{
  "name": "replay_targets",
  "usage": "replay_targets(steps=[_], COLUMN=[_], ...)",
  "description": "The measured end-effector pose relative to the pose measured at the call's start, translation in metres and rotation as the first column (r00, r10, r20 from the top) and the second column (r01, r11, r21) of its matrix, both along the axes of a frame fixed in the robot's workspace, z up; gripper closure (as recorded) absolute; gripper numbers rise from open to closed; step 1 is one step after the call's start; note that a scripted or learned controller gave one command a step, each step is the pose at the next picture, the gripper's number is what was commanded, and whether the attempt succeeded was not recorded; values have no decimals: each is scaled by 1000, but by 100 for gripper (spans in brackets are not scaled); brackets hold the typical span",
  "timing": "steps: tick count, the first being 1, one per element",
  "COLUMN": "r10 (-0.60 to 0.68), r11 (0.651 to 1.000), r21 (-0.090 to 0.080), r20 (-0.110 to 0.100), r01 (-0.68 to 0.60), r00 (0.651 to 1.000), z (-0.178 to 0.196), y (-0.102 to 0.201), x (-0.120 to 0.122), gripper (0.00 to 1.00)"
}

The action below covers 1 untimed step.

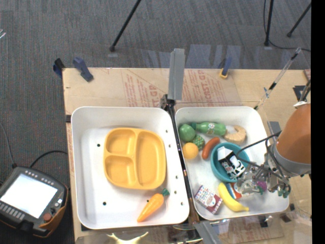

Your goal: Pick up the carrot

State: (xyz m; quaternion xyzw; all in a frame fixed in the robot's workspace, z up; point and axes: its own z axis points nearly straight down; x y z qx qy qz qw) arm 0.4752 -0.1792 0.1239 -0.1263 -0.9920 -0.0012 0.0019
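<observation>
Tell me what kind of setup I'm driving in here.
Most likely a robotics lab test bench: two white bins on a plywood-topped bench, toy food such as the carrot and banana, tripod legs on grey carpet, a teach pendant.

The orange toy carrot with a small green leafy top (152,206) lies flat on the floor of the left shallow white bin (84,187), near its front edge. It rests at a slant, green top pointing up-right, tip pointing down-left, just beside the lower right corner of the yellow compartment tray (135,157).
</observation>
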Motion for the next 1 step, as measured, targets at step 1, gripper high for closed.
replay_targets(steps=[1], r10=[61], r11=[998], r21=[0], r20=[1], r01=[-61], r00=[998], z=[-9], y=[36], x=[8], gripper=[100])
